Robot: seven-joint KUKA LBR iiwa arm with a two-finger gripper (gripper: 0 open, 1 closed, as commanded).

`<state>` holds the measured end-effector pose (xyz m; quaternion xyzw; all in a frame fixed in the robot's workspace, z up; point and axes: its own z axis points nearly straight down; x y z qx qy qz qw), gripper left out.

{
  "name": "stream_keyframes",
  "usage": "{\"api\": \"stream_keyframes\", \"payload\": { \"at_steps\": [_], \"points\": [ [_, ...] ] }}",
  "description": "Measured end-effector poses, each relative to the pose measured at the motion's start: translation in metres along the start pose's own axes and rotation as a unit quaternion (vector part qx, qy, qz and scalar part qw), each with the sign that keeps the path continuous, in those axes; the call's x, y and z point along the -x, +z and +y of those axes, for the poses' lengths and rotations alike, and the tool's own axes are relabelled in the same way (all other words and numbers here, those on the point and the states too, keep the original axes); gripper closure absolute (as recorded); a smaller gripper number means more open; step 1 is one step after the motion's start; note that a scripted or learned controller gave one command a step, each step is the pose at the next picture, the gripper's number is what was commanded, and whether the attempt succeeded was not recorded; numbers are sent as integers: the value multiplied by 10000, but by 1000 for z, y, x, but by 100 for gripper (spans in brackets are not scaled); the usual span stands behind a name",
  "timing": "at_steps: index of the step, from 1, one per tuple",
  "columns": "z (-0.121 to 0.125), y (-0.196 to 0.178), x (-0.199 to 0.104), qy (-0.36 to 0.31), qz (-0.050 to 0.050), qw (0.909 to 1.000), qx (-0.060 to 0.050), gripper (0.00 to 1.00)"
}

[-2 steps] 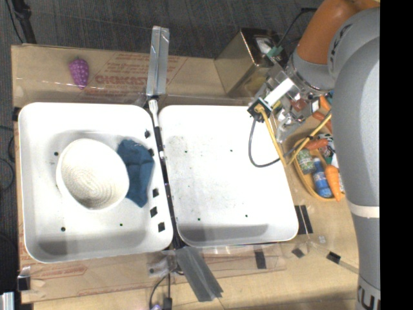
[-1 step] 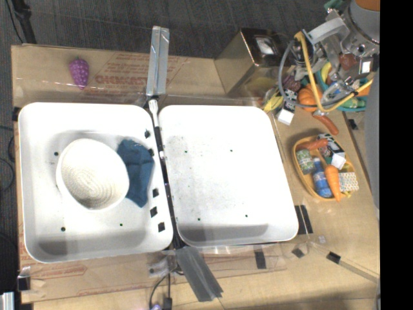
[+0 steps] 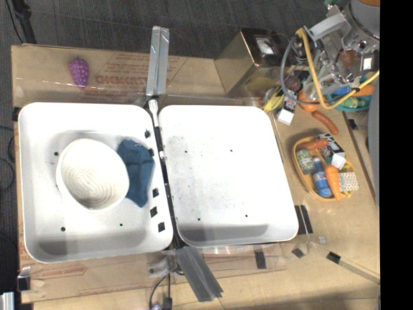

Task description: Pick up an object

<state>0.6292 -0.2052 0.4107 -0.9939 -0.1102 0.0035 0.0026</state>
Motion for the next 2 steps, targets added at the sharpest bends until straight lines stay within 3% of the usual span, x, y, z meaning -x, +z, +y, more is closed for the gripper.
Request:
{"api": "stream_keyframes", "payload": {
  "at_steps": [1,2],
  "points": [
    [-80,66,9,-444,-4,9990,15,100],
    [-106,-23,-28,-10,27,10000,27,100]
  ]
}}
